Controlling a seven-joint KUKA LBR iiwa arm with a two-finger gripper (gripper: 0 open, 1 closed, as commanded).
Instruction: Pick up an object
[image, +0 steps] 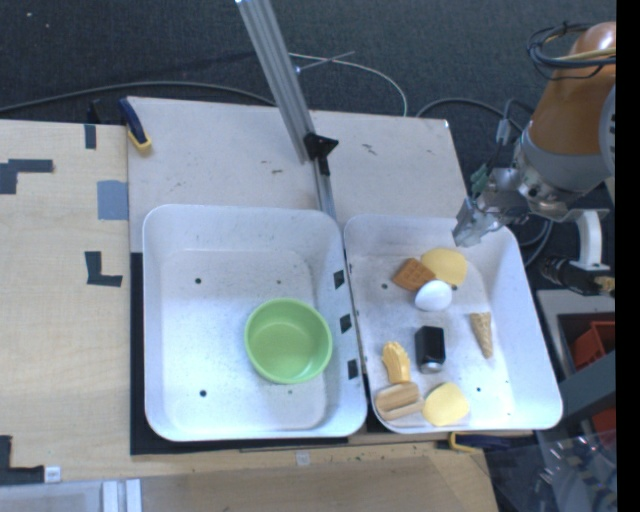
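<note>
Gripper (472, 232) poised over right bin (530, 330) far rim, nothing held; opening unclear. Nearest target, yellow piece (446, 265), just below-left of it; cluster within easy reach.

From where I stand, nothing here can be read. The small black block (430, 347) in the right bin (520, 300) bears no lettering I can make out. The dark tape marks on the tabletop (60, 230) are plain shapes.
</note>
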